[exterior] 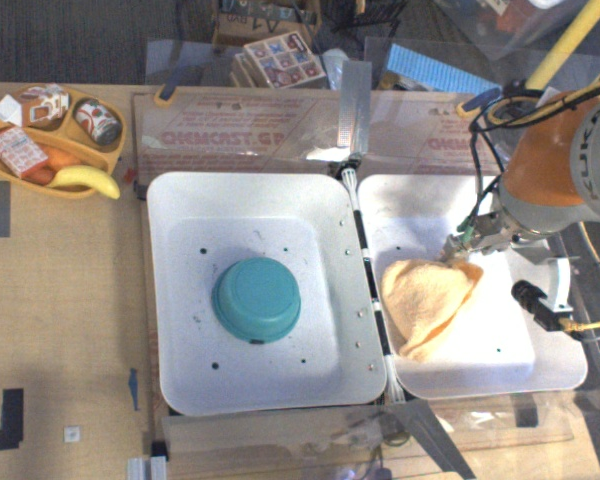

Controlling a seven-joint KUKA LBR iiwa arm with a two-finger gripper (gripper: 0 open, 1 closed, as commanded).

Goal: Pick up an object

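The grey arm (570,158) reaches in from the right, its orange band sitting above the wrist. The gripper (464,248) points down and leftward, low over the right side.

A tan wooden bench (60,308) is spreading left; a yellow tray (50,138) of toy food is sitting far left, boxes (275,56) cluttering the dark floor beyond.

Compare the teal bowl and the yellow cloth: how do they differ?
The teal bowl is round, rigid and upside down in the left bin; the yellow cloth is soft, crumpled and irregular in the right bin. The end effector is at the cloth's corner, far from the bowl. Both rest on white bin floors.
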